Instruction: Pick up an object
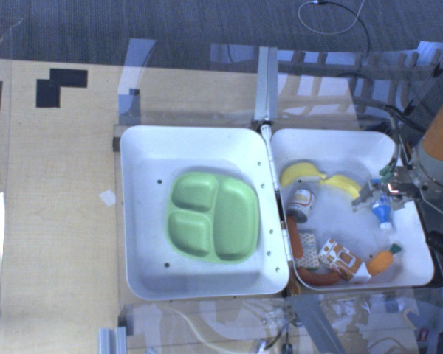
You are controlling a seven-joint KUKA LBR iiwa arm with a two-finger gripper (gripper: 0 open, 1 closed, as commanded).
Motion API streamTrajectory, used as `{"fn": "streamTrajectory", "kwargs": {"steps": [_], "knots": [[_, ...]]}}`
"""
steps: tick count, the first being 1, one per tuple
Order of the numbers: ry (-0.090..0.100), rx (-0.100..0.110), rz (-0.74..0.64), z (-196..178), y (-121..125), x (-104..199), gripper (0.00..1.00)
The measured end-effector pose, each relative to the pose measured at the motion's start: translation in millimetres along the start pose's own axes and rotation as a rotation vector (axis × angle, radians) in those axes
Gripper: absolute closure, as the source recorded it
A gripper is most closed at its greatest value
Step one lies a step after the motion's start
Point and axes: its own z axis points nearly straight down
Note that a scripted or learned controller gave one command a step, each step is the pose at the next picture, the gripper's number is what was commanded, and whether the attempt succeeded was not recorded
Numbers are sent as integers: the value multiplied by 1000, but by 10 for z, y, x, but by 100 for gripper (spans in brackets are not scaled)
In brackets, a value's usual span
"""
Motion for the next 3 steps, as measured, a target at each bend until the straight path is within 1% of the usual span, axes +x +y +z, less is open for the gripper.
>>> {"fn": "streamTrajectory", "kwargs": {"steps": [1, 2, 3], "knots": [[-1, -20, -39, 860, 41, -305, 0], [0, -15, -38, 799, 37, -302, 100], [-2, -4, -29, -136, -218, -147, 100]]}}
